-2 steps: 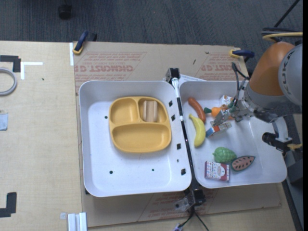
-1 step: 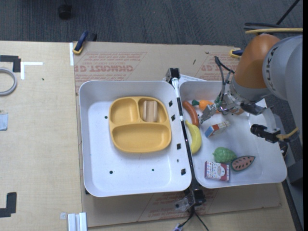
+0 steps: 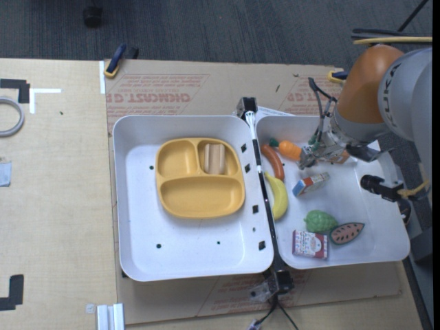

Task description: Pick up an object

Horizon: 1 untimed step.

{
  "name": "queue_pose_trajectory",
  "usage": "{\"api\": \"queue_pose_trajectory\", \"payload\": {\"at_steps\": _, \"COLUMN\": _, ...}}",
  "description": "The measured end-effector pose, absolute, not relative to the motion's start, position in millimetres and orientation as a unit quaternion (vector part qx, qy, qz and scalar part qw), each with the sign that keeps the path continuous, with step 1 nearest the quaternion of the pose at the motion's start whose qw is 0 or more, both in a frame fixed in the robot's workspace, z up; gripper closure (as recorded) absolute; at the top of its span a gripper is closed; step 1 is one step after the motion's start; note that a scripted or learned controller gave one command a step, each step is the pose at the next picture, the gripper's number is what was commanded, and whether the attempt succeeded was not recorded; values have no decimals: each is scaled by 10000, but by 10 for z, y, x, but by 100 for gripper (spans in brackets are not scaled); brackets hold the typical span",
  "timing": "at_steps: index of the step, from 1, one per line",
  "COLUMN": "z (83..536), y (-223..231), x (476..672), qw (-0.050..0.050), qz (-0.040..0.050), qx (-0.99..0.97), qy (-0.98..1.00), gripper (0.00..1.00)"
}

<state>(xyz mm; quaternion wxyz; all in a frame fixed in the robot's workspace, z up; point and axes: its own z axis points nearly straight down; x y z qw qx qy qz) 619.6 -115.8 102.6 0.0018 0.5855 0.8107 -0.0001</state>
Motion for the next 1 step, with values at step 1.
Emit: {"api": "queue_pose_trajectory", "payload": {"at_steps": 1, "z": 1025, "y": -1158, "x": 6195, "qw": 16, "qz": -2, "qx": 5854, "qy": 8107, "gripper": 0}}
